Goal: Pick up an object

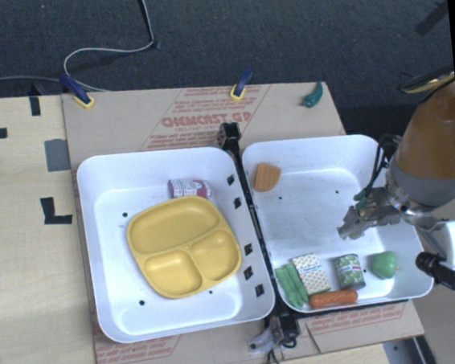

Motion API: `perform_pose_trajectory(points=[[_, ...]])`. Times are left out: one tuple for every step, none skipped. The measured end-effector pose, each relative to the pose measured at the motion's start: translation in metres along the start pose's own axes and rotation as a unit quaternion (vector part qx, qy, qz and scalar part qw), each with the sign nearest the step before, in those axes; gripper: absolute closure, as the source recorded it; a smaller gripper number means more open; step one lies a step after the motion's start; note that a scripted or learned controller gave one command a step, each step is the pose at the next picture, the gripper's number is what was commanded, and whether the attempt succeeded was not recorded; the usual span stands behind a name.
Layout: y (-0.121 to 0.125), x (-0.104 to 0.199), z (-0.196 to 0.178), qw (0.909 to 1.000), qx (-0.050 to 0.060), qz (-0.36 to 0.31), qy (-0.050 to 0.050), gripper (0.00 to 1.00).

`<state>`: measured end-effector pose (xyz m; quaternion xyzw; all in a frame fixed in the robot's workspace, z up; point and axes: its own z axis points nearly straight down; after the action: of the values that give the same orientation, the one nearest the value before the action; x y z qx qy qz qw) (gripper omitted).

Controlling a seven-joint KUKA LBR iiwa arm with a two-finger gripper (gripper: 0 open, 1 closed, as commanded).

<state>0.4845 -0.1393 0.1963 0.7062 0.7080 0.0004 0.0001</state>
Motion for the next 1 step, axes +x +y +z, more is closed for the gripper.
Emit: perform_pose_trajectory(points=[[-0.0002, 0.0459, -0.0381, 1.0, 0.0, 0.0, 0.0, 1.0]])
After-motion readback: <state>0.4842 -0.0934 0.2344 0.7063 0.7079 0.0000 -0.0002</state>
